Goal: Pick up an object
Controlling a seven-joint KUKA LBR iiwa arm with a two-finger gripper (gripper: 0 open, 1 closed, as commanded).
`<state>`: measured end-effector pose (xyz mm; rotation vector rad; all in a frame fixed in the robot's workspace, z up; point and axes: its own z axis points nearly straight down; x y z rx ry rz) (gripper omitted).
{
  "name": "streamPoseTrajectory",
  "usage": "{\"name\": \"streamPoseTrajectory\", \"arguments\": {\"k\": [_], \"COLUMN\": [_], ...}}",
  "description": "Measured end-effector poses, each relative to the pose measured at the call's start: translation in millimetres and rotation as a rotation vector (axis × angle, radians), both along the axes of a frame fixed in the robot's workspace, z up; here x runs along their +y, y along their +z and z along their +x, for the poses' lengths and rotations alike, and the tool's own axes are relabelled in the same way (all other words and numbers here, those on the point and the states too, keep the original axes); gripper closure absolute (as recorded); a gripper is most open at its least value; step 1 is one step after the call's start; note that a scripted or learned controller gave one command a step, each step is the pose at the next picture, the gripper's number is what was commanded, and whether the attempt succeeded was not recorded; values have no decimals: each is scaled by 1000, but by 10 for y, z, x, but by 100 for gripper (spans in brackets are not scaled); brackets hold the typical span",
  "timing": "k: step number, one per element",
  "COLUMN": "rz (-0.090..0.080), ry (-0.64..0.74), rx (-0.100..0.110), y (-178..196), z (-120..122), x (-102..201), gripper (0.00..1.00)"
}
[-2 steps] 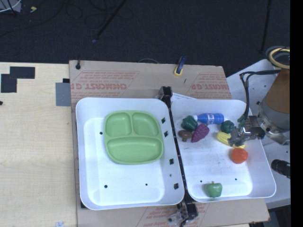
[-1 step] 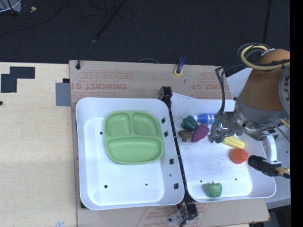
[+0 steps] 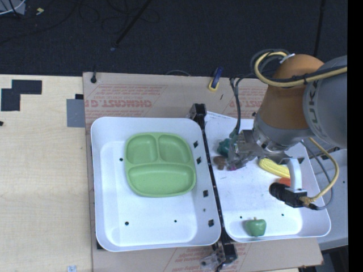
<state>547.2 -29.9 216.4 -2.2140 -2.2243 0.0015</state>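
Green apple (image 3: 255, 226) near front; arm bent low, claw (image 3: 238, 154) in right bin (image 3: 317, 226).

Two shallow white bins sit side by side on a brown cardboard sheet (image 3: 142, 98) printed with red lettering. The left bin (image 3: 113, 220) holds a light green divided plate (image 3: 159, 165) with two small compartments above one large one; the plate lies near the bin's upper middle. The right bin (image 3: 283, 220) adjoins it along a dark central divider (image 3: 209, 169). The cardboard rests on a pale wooden bench (image 3: 39, 180) marked with dark and grey squares at the left. A blue and yellow clip (image 3: 215, 79) sits at the cardboard's top edge. Behind the bench, black cables (image 3: 85, 4) trail across dark carpet.
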Motion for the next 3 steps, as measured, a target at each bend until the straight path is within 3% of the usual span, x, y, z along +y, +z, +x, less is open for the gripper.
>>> {"name": "streamPoseTrajectory", "arguments": {"k": [2, 3], "rz": [0, -3], "ry": [-1, -5], "rx": [-1, 1], "y": [129, 51], "z": [210, 261], "x": [837, 896], "gripper": [100, 100]}}
